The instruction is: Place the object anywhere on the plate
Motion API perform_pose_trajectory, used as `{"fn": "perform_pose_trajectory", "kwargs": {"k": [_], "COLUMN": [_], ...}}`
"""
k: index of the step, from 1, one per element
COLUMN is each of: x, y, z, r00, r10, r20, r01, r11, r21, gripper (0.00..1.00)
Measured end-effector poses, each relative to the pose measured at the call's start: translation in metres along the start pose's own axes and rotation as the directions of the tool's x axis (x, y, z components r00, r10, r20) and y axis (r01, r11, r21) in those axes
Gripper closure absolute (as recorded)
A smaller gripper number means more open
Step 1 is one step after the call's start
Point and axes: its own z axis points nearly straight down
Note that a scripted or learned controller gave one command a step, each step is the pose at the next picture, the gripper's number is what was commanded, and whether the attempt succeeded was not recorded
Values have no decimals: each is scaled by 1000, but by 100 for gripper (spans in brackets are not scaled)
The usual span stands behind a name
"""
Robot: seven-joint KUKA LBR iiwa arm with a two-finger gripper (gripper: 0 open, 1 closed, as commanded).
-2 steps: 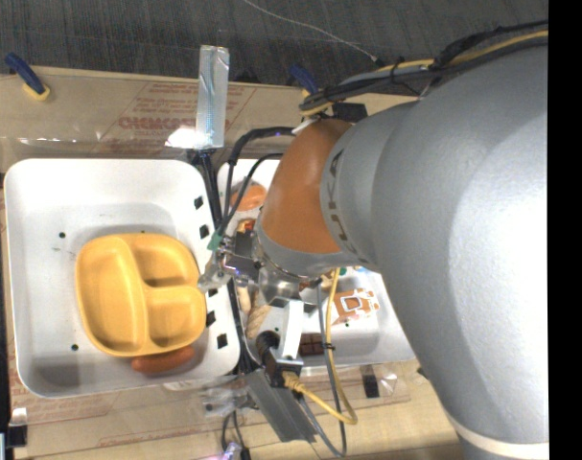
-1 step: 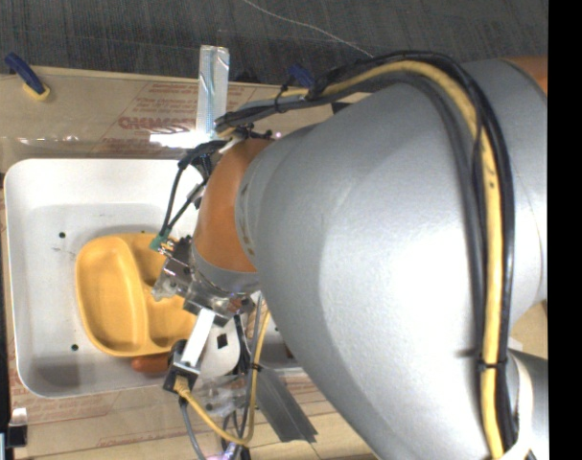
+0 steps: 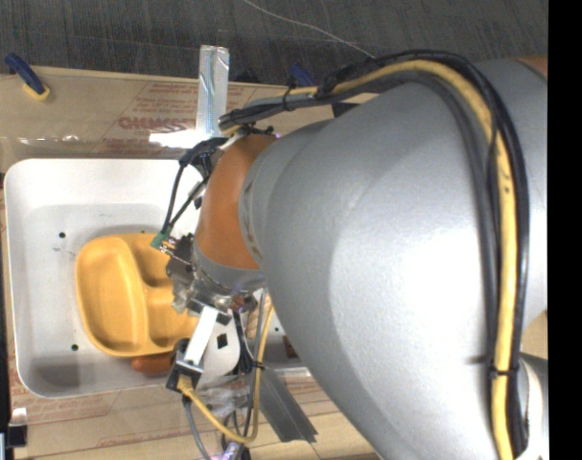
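Note:
A yellow plate (image 3: pixel 118 290) with a raised rim lies in the left white bin (image 3: pixel 41 199). My gripper (image 3: pixel 182 290) hangs over the plate's right edge, under the orange wrist band, and the arm hides much of it. A small orange-brown object (image 3: pixel 152 362) lies just off the plate's lower rim, on the bin floor, partly covered by the wrist hardware. I see nothing held in the gripper.
The grey arm covers the right half of the view and the right bin. A cardboard sheet (image 3: pixel 108 103) lies behind the left bin, with a blue clip (image 3: pixel 27 75) at its far left corner. The bin's near wall (image 3: pixel 99 391) runs close to the object.

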Motion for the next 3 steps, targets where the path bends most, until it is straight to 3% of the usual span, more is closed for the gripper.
{"fn": "perform_pose_trajectory", "kwargs": {"k": [1, 2, 3], "x": [5, 29, -10], "y": [41, 62, 73], "z": [-32, -87, -233], "r00": [961, 993, 972], "r10": [-277, -116, -235], "r20": [-2, -5, -9], "r01": [277, 116, 235], "r11": [961, 993, 972], "r21": [-14, -13, -25], "gripper": [100, 100, 100]}}
